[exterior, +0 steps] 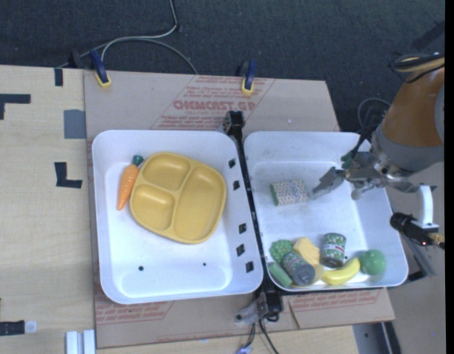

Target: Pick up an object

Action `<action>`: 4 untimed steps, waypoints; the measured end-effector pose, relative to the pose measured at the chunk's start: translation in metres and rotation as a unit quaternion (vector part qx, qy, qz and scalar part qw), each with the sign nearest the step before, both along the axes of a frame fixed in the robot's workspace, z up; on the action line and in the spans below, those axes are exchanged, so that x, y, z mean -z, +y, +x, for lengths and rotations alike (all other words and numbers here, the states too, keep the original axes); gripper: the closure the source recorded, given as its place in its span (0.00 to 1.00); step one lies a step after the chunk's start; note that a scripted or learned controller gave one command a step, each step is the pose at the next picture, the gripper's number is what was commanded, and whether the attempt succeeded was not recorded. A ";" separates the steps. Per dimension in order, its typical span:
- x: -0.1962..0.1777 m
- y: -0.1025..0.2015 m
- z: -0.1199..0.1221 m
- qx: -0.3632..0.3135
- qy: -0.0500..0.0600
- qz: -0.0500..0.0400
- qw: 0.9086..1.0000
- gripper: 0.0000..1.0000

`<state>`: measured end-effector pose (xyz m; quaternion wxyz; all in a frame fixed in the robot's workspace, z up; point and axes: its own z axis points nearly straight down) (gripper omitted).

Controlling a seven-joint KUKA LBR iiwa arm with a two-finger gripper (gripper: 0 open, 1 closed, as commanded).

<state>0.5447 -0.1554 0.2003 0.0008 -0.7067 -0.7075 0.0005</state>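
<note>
The end effector (pixel 343 181) hovers low over the right bin (pixel 359 220), fingers spread and empty — seemingly lined up on the patterned block (pixel 289 192) just left of it. Near that bin's front edge huddle a banana (pixel 341 273), cans and green pieces. The left bin (pixel 167 271) holds a yellow divided plate (pixel 179 197) and a carrot (pixel 126 186).

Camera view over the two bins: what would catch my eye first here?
Probably the yellow divided plate in the left bin, with an orange toy carrot beside it. Next, the toy foods along the right bin's near edge, and the gripper beside a small speckled block.
</note>
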 end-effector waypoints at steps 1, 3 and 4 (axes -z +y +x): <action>0.097 0.053 0.053 -0.001 -0.004 0.000 1.000 0.00; 0.109 0.057 0.054 0.001 -0.009 -0.004 1.000 0.00; 0.115 0.057 0.109 0.000 -0.002 -0.001 1.000 0.00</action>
